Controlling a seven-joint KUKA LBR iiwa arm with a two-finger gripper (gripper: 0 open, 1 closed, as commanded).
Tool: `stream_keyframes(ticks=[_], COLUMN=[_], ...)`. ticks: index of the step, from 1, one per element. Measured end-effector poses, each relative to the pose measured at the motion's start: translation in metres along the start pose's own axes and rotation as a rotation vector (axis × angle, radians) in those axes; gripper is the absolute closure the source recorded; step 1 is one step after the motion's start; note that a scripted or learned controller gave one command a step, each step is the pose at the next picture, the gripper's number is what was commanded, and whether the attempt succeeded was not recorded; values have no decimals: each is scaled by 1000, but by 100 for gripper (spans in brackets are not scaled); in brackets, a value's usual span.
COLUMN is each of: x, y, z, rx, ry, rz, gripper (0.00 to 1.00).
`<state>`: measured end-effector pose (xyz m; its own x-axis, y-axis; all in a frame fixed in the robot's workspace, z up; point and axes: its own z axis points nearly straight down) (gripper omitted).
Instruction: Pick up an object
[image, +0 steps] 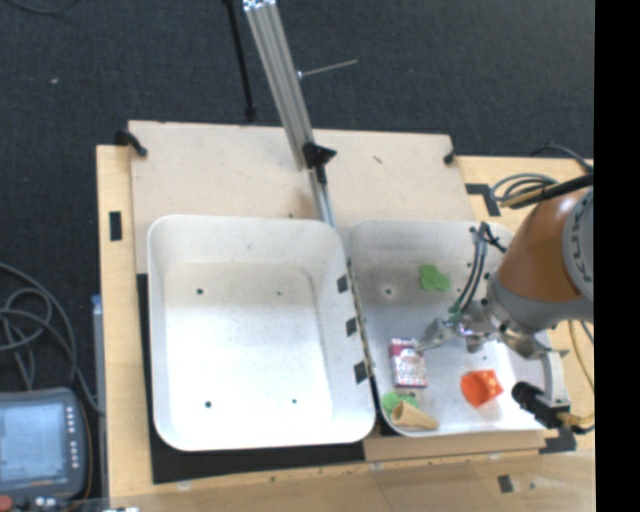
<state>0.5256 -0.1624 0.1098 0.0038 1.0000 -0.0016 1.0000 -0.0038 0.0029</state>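
Arm (545, 265) bends low, gripper (450, 330) inside right bin (400, 245)

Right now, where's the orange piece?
Camera view: the orange piece lies in the right bin, near its front right corner, right of the pink packet and just below the end effector.

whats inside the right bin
In the right bin: a green piece, a pink-and-white packet, an orange cup and a tan cone. The arm covers its right side.
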Motion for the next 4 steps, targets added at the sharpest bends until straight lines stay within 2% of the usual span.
stream_keyframes(ticks=[1,2,4], x=[-1,-2,4], y=[3,4,8], z=[5,-6,-133], rx=[-2,-6,-7], ry=[3,3,-1], rz=[0,6,-8], gripper=[0,100,100])
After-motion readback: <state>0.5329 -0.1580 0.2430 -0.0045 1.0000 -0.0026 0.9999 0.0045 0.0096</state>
